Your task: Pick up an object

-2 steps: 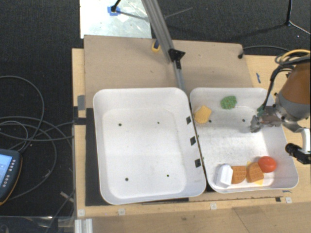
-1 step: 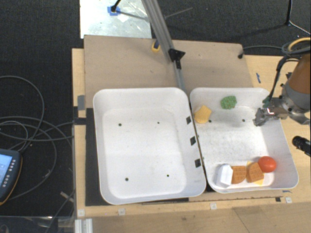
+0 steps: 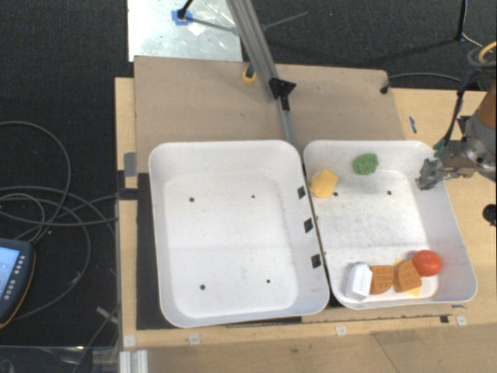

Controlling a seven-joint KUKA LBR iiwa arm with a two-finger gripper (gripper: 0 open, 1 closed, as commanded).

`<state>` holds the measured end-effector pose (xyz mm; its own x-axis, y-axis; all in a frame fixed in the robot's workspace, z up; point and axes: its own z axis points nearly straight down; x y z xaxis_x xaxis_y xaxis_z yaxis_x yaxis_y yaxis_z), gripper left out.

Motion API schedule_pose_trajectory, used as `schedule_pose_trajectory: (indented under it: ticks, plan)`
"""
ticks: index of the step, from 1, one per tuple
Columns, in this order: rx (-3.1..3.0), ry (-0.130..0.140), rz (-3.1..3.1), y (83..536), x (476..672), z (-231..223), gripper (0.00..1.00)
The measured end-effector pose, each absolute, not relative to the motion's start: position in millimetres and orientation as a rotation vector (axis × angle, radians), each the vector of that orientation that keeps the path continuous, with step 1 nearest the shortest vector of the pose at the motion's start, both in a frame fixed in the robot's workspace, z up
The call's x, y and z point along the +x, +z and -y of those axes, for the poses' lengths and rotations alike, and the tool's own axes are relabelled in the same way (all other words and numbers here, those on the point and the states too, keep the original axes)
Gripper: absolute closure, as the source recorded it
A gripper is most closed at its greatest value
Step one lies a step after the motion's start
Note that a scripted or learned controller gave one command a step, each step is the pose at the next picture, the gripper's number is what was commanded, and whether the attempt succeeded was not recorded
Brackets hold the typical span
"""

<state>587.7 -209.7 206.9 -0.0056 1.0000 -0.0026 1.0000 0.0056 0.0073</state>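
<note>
Here, a crinkly green lump (image 3: 365, 163) lies beside a yellow wedge (image 3: 324, 183).

Grey tripod leg (image 3: 256, 45) above the bins, cables (image 3: 46, 193) and tablet (image 3: 12, 274) left.

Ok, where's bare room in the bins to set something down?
The left bin has a bare floor throughout. In the right bin, the middle is free, between the yellow block and green piece above and the crowded near edge: white piece, two waffle pieces, red ball. The claw sits at its right rim.
</note>
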Motion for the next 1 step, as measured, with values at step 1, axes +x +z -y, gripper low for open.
schedule_pose_trajectory:
  ticks: [1]
  plan:
    - [2.210, 0.005, -2.232, 221.7, 579.2, 155.2, 1.00]
